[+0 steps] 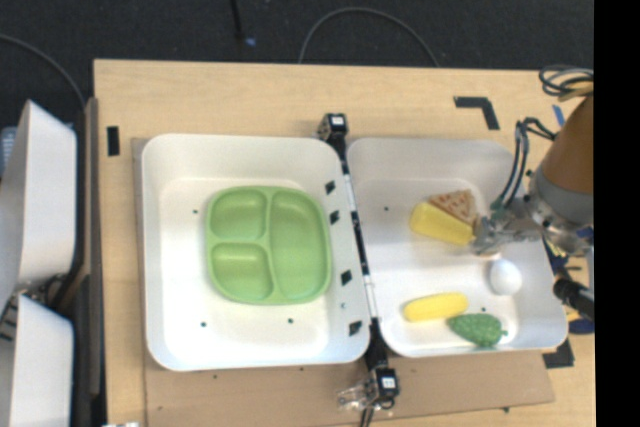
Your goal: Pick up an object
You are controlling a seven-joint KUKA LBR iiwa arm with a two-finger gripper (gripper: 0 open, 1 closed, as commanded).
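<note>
Approach step. Gripper (487, 237) sits low at the yellow block's (441, 223) three o'clock edge; finger opening cannot be told. Next: close and lift.

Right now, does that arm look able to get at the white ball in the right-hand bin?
Probably yes. The white ball lies in the open just below the end effector, with nothing on top of it; the yellow block sits off to the side.

Green divided tray (268, 245) in left white bin (160, 315).
</note>
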